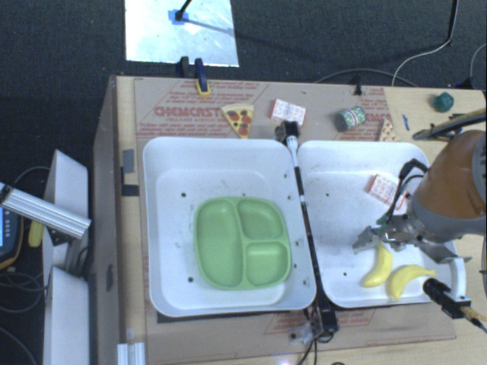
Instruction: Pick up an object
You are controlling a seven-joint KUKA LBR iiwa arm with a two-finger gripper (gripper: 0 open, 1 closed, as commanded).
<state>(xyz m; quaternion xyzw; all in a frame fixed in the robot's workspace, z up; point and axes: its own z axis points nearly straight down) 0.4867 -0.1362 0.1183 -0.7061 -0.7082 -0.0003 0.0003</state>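
Two white bins [228, 154]: smooth plastic, slight sheen, a few dark specks. Green divided plate [242, 243]: matt plastic, even colour. Two yellow bananas [392, 272]: smooth, plastic-looking, soft gloss. Worktop [190, 105]: brown cardboard-like sheet, matt, printed red lettering. Arm's orange band [456, 177]: smooth, satin. Floor [53, 52]: dark, rough-textured carpet. Pale sheet [181, 20] on floor: shiny, reflective.

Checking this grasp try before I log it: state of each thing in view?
gripper: low in the right bin, above the bananas, nothing seen between its fingers
two bananas: lying in the right bin, not lifted
green divided plate: flat in the left bin, compartments bare
small card: lying in the right bin
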